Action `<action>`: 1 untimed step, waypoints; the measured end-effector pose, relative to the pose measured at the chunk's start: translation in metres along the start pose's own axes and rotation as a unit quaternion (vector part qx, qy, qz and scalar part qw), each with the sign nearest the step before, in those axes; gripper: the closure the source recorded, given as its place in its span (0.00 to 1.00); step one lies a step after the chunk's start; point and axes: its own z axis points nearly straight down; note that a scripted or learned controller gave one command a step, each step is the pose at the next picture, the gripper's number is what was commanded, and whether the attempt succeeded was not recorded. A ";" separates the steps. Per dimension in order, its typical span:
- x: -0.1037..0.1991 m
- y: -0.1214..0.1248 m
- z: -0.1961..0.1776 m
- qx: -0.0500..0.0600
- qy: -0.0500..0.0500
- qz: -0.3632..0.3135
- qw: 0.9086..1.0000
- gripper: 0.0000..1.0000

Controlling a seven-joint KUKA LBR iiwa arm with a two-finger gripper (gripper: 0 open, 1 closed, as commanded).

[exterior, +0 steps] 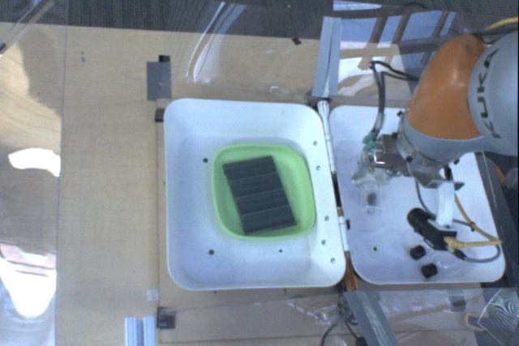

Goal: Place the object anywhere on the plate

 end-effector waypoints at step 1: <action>0.076 -0.001 0.000 -0.001 0.000 -0.040 0.999 1.00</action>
